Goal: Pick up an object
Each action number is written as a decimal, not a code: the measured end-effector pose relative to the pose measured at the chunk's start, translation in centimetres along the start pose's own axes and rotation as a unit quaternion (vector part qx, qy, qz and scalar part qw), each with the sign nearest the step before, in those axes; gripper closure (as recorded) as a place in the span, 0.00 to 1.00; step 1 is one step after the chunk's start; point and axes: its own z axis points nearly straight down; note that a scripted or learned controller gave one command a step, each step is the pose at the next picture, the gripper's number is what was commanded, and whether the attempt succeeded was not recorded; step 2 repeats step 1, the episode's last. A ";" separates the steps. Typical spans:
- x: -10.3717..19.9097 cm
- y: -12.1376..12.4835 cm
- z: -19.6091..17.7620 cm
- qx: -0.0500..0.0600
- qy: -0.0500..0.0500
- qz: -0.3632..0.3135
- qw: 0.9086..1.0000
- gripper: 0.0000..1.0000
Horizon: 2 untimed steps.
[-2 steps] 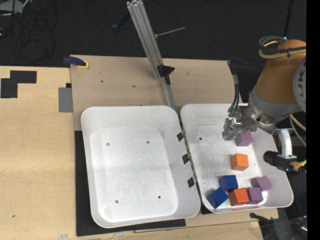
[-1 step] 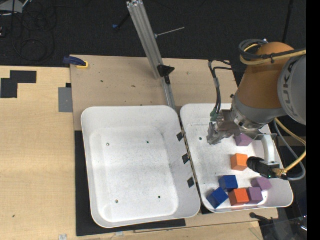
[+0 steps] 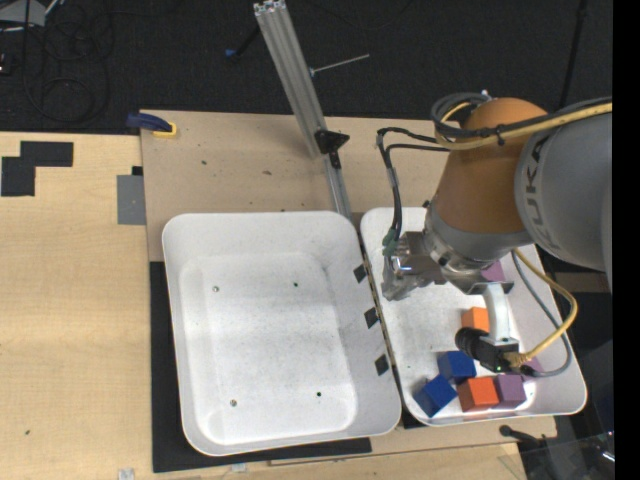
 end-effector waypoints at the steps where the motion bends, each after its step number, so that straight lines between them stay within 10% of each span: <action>1: 6.1 -1.6 -0.1 0.001 0.000 -0.001 1.000 1.00; 2: 6.1 -1.6 -0.1 0.001 0.000 -0.001 1.000 1.00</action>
